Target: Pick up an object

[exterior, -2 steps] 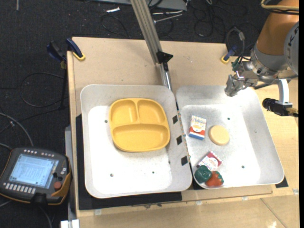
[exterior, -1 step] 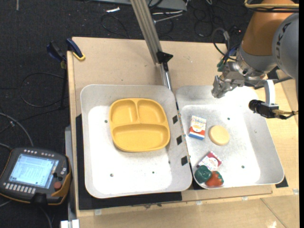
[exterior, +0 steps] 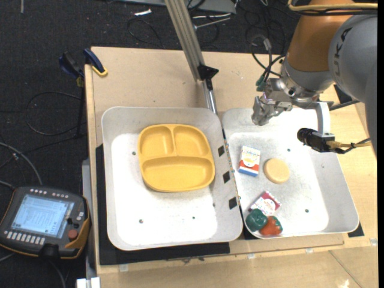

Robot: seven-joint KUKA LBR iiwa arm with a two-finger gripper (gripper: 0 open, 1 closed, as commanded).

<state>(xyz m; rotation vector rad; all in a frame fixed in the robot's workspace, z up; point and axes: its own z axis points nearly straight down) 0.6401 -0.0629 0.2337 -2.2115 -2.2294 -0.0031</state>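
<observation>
Pick not done yet. Grey KUKA arm with orange band reaches in from the right, its two-finger gripper [exterior: 263, 116] hanging over the far-left corner of the right shallow white bin [exterior: 312, 221], above bare bin floor. Nothing visible between the jaws; whether they are spread or closed, cannot tell at this angle.

Landmark = small white-and-orange carton [exterior: 249, 161], lying mid-left in the right bin. Candidate objects, all on the bin floor:
- round tan disc [exterior: 277, 171], just right of the carton, apart from it.
- small white-and-red packet [exterior: 267, 204], nearer the camera than the carton.
- green and red plastic pieces [exterior: 264, 222], touching that packet, in the bin's near-left corner.

Gripper sits beyond the carton, near it but not over it. Left bin [exterior: 120, 161] holds a yellow divided plastic tray [exterior: 176, 158], well left of the carton.

Progress judgement: early stage. Left to do: choose target, move over it, descend, close, lift. Carton looks the nearest option.
</observation>
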